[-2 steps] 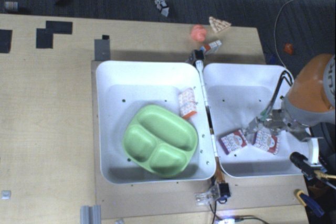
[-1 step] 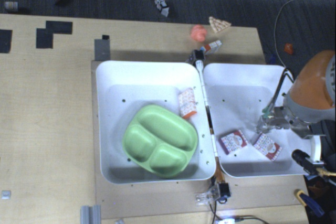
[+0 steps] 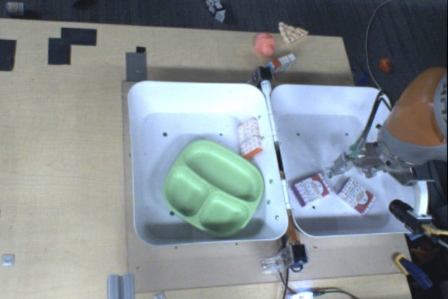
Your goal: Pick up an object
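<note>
Two shallow white bins sit side by side on the pale wooden worktop [image 3: 63,171], the left bin [image 3: 140,150] and the right bin [image 3: 315,98] touching along a shared middle rim. A green sectioned tray [image 3: 213,185] lies tilted in the left bin, filling its lower half, and a small red-and-white packet [image 3: 249,137] rests just above the tray's upper right edge, near the dividing rim. Two more red-and-white packets lie in the lower part of the right bin: one packet [image 3: 310,189] toward the lower left, a second packet [image 3: 355,195] just to its right. The arm's orange band [image 3: 418,108] shows at the right of the frame, and the jaws [image 3: 350,161] hang low in the right bin just above and between those two packets; whether they are released or clenched cannot be told. Beyond the bins' top edge, a pink ball [image 3: 264,44] sits on the worktop.
</note>
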{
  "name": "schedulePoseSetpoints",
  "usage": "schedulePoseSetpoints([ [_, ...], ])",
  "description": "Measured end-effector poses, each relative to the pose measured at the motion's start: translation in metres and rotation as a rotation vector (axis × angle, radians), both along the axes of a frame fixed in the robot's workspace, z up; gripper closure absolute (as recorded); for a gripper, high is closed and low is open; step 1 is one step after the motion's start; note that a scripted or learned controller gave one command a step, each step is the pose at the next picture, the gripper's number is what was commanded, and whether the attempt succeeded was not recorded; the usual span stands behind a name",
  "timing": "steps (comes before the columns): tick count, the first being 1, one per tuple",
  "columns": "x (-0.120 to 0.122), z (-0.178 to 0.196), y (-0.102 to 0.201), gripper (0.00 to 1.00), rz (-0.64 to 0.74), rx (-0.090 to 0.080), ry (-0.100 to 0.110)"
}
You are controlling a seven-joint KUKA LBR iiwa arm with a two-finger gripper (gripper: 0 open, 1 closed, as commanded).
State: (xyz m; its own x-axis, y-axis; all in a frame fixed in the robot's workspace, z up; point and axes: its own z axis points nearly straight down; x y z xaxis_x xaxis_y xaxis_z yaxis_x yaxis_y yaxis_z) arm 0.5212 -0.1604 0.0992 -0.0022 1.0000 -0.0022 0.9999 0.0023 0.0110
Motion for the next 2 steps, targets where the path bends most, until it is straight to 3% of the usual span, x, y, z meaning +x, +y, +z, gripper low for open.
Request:
schedulePoseSetpoints([
  [1,-0.028,-0.012,0.044,0.00,0.000,-0.003,-0.002],
  [2,-0.026,-0.001,0.045,1.00,0.002,-0.003,-0.008],
])
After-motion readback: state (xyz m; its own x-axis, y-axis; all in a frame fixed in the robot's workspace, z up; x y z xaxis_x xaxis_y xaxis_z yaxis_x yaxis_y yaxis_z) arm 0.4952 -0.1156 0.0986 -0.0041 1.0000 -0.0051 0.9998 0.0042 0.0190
